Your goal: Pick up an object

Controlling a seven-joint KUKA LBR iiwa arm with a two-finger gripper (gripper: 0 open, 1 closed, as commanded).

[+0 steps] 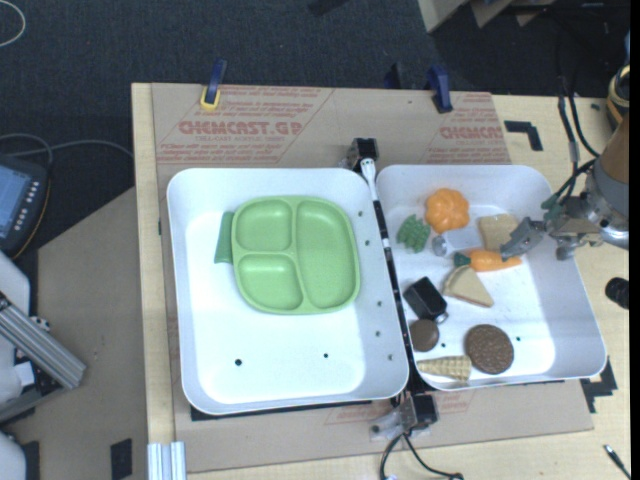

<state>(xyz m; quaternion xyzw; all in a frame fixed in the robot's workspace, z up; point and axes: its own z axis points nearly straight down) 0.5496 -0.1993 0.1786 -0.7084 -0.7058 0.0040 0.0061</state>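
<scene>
The right bin (560, 308) holds several small items: an orange (447, 209), a green broccoli piece (413, 233), a tan cracker (495, 230), a carrot (487, 261), a pale wedge (468, 288), a black block (425, 296), a round brown cookie (490, 348) and a waffle cone (445, 369). My gripper (542, 240) hovers over the bin's right part, open, with nothing between its fingers. Its left finger (519, 236) reaches just above the carrot's right end and beside the cracker.
The left bin (200, 348) carries a green divided plate (296, 253) near its upper middle. A small brown disc (424, 334) lies by the divider between the bins. The grey arm (610, 203) comes in over the right bin's far right rim.
</scene>
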